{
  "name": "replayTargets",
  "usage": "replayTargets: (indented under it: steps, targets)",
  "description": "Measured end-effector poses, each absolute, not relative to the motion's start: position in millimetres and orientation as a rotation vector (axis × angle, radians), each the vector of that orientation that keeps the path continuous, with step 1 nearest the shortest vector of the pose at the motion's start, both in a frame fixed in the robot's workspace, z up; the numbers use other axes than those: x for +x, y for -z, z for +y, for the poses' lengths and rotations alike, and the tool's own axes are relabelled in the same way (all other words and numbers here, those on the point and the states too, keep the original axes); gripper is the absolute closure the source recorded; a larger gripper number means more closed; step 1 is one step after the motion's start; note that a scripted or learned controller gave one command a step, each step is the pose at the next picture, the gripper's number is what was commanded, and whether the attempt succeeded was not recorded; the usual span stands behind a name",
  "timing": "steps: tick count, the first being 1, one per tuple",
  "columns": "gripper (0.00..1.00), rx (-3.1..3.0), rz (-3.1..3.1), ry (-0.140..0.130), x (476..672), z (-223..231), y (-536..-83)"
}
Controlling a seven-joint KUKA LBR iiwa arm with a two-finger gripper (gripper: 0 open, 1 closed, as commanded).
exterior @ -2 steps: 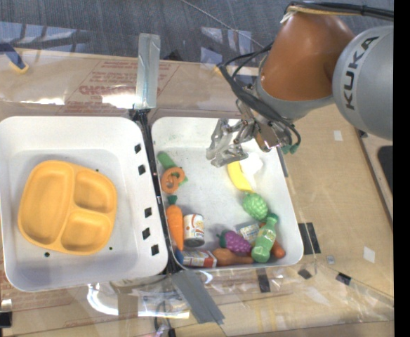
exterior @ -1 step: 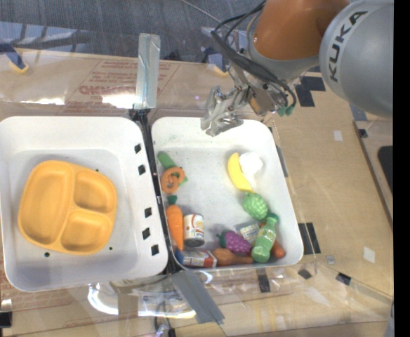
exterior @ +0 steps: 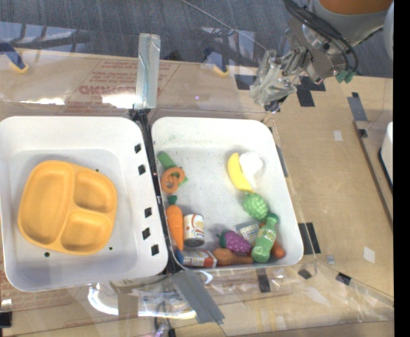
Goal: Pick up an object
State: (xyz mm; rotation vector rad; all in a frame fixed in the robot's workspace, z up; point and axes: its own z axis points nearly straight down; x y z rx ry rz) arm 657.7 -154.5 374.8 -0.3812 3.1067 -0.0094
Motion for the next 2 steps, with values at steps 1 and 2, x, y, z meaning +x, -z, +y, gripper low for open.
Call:
replayTargets:
  steps: [1,2]
  targets:
    - [1.00,-0.870,3.009,0.009,657.4,-211,-399]
    - [1.00,-1.352,2.834,0.000,657.8,-208,-377]
